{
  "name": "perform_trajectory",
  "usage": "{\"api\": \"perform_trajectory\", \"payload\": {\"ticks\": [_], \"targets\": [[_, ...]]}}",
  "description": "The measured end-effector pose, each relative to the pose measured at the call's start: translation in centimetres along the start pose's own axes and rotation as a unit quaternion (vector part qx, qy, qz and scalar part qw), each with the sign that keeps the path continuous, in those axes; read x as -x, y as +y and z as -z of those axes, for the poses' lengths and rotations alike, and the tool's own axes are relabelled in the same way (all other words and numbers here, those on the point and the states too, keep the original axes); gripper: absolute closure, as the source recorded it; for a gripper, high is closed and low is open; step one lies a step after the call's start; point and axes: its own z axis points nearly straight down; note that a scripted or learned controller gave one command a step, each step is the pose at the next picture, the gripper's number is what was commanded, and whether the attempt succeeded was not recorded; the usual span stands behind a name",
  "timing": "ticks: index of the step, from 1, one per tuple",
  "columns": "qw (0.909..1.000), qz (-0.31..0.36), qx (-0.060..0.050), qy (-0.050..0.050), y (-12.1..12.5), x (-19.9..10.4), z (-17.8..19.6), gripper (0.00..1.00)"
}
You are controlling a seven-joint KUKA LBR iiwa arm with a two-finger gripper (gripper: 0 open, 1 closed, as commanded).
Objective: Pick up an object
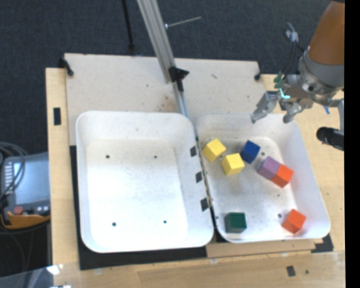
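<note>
The right bin (pixel 306 161) holds several small blocks: two yellow cubes (pixel 214 149) (pixel 233 164), a blue cube (pixel 250 152), a purple-and-orange block (pixel 274 171), an orange cube (pixel 294 221) and a dark green cube (pixel 235 222). My gripper (pixel 274 110) hangs above the bin's far edge, up and to the right of the blue cube. Its two fingers stand apart, open, with nothing between them.
The left bin (pixel 138 179) sits beside the right one. A slanted aluminium post (pixel 159 35) rises from the bench behind the bins. A device with cables (pixel 18 185) sits off the bench's left side.
</note>
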Motion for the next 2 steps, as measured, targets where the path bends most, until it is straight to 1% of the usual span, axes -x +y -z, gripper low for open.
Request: {"api": "perform_trajectory", "payload": {"ticks": [1,2], "targets": [[1.0,0.001,0.002,-0.001,0.1,0.0,0.3,0.0],[1.0,-0.001,-0.001,-0.001,-0.3,-0.5,-5.8,0.0]]}}
